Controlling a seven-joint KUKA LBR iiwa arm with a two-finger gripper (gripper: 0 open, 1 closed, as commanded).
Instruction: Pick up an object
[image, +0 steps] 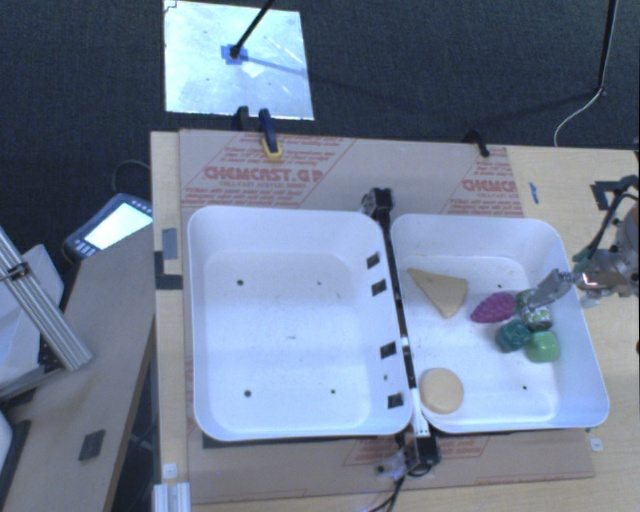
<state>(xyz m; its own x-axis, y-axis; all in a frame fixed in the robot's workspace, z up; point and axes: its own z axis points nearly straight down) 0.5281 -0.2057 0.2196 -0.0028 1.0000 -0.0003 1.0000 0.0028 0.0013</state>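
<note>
Objects are grouped in the right bin (575, 330): a tan wedge (441, 292) toward its far edge, a tan disc (441, 390) at its near-left corner, a purple piece (493, 307), a green block (543, 347). Jaws (541, 295) state cannot be determined.

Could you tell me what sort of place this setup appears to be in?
Most likely a robotics lab bench set up for grasping trials. Two white bins sit clamped side by side on a board, the right one holding small mixed objects like a tan wedge, and a gripper reaches in from the right.
</note>
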